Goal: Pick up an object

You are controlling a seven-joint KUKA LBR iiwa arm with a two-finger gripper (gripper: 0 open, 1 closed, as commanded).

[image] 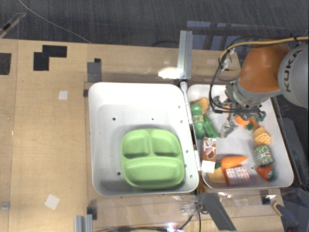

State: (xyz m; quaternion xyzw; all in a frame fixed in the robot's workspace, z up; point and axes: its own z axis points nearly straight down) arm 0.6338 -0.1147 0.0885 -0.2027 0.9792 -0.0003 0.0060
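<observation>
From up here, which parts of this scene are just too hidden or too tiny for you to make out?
- Fingers of the grey and orange arm: its wrist hangs over them, so their state and any hold are unclear.
- Small orange piece in the right white bin: half under the wrist, kind unclear.
- Red-labelled box and brown carton: print too small to read.
</observation>
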